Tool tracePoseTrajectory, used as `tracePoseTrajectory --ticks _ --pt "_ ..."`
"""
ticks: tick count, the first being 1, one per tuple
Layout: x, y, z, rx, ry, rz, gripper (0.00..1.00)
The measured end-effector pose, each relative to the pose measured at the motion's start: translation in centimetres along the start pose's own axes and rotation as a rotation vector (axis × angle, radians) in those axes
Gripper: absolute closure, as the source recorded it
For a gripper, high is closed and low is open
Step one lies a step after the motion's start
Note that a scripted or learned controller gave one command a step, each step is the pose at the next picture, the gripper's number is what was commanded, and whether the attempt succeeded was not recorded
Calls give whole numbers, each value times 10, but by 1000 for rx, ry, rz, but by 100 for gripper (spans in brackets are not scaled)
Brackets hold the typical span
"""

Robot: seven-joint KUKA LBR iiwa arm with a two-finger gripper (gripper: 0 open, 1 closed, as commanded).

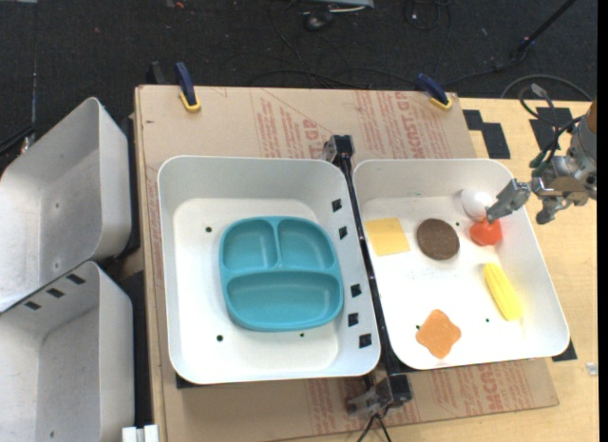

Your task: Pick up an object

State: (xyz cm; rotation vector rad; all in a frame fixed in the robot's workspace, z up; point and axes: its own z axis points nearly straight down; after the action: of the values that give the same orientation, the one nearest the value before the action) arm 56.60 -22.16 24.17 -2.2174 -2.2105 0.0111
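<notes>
Gripper point(528, 201) open, empty, just right of red piece point(486, 232), probably a tomato. Centre over it, descend straight, close gently.

The gripper point(528, 201) was dull grey metal, with two slim, dark-tipped fingers point(506, 201) fixed to a compact, blocky body. Behind it, at the wrist, sat a pale housing, with thin dark cables looping beside it.
</notes>
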Motion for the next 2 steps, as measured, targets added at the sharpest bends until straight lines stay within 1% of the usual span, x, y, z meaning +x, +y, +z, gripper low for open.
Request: tracePoseTrajectory --ticks 1,2 --pt "1 3 -8 -13 -3 -4 0" --pt "11 3 48 -8 -1 -5 0"
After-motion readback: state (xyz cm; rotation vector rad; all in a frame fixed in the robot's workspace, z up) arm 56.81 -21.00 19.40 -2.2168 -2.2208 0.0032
